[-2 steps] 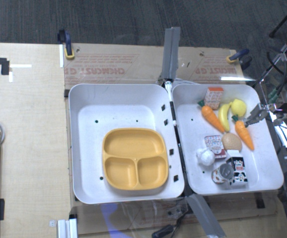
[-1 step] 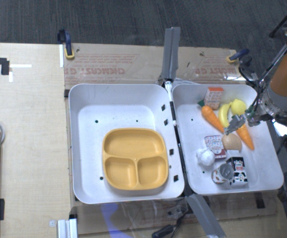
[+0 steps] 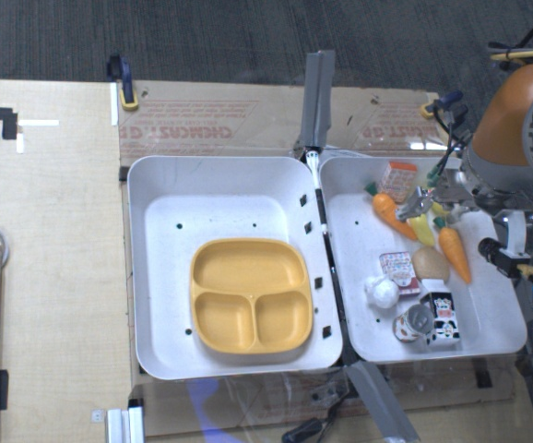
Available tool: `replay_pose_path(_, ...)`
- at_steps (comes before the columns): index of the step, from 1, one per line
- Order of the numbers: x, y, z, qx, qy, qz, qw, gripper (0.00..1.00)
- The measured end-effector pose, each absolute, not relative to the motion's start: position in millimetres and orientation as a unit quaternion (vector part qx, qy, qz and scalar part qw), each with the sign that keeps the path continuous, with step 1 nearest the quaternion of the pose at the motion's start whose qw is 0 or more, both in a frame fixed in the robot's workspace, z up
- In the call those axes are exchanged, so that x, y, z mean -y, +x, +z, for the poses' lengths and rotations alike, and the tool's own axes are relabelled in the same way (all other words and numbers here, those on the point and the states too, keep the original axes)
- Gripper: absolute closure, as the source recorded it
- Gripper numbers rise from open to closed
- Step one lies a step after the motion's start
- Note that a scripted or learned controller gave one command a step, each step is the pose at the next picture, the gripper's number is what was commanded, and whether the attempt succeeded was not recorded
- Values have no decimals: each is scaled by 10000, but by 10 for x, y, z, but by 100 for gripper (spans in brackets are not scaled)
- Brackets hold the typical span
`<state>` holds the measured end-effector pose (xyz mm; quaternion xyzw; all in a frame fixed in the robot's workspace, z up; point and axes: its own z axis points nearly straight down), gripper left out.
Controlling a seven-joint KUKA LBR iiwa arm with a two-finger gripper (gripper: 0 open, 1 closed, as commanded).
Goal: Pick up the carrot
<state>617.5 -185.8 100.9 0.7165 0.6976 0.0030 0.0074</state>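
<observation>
Carrots are two here, both in the right bin, and both lie close to the jaws. The near carrot sits just to the camera's left of the jaws, its green tuft toward the bin's far wall and its long axis running slantwise from there down toward the jaws, so its thin end comes almost under them. The second carrot lies just below and to the right of the jaws, nearer the camera, with its long axis slanting down toward the bin's near right corner. A yellow piece lies directly on the camera's side of the jaws, between the two carrots. Whether the jaws are open or closed I cannot tell; dark wrist hardware and cables cover them from above, and nothing can be seen gripped between them.

My judgement is that the near carrot is the likelier target, and that the jaws would have to close across its slanted axis, not along it.

Beyond the jaws, toward the far wall, stands an orange-and-white carton. Nearer the camera lie a beige lump, a small red-and-white packet, a white ball, a small can and a black-and-white milk carton. The left bin, well away from the jaws, holds a yellow divided plate, whose compartments hold nothing.
</observation>
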Motion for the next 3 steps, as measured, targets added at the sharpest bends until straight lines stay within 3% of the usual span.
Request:
replay_pose_path(1, 1850, 6191, 1118, -6989, 7151, 42, 89, 100)
replay_pose_path(2, 1311, 5612, 1972, -8091, 5877, -2, -3, 100)
replay_pose_path(3, 461, 5722, 2190, -7518, 6594, -6, 1, 100)
